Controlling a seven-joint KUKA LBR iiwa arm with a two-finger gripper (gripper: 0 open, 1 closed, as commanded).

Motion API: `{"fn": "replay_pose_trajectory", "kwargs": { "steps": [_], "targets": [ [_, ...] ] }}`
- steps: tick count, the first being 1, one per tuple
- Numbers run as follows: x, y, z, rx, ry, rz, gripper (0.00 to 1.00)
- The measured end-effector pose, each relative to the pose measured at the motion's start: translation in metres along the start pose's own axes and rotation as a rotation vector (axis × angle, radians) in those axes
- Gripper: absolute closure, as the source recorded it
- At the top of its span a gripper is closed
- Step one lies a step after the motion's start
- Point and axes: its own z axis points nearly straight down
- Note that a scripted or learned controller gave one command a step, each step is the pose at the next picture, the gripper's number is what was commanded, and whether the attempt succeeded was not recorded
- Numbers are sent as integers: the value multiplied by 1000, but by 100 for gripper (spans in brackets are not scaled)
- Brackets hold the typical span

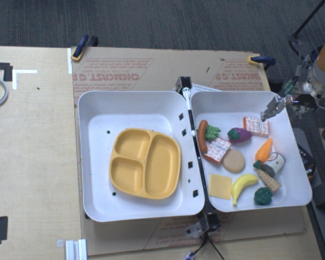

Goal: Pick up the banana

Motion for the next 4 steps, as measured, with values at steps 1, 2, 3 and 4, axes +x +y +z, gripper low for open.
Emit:
{"fn": "replay_pose_trajectory", "kwargs": {
  "steps": [1,2,3,4],
  "targets": [
    [32,-54,55,0,1,25,0],
    [62,-87,119,0,1,-94,0],
    [54,-100,155,0,1,-495,0],
    [53,-99,145,-3,0,-492,100]
  ]
}}
